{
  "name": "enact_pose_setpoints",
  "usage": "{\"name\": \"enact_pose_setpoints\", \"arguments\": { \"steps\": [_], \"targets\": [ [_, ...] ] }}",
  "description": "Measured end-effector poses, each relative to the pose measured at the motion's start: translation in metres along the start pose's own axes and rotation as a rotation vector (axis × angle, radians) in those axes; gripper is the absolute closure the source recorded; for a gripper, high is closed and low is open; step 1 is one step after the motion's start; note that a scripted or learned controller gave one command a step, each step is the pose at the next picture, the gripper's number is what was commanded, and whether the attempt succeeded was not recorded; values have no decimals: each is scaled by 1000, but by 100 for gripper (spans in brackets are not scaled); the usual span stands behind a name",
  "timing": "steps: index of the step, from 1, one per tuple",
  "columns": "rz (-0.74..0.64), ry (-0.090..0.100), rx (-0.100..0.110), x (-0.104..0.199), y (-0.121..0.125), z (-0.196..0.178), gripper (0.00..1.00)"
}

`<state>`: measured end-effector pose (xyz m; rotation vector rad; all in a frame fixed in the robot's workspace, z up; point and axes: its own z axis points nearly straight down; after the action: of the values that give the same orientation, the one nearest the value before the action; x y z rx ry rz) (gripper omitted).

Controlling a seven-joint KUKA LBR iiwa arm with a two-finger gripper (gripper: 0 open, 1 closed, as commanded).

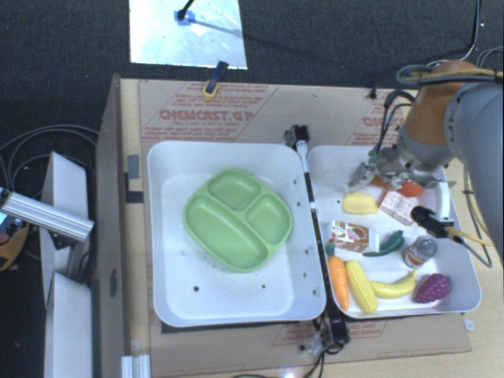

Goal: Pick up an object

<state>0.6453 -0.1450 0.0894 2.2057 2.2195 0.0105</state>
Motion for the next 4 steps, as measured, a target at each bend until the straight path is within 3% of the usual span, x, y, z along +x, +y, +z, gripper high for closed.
{"name": "enact_pose_setpoints", "arguments": {
  "steps": [1,2,3,4],
  "targets": [
    [0,3,7,8,19,-27,0],
    [3,-2,-4,-3,19,-1,0],
    [-1,0,-8,-2,22,-15,100],
    [-1,-1,-5,-2,21,-14,0]
  ]
}}
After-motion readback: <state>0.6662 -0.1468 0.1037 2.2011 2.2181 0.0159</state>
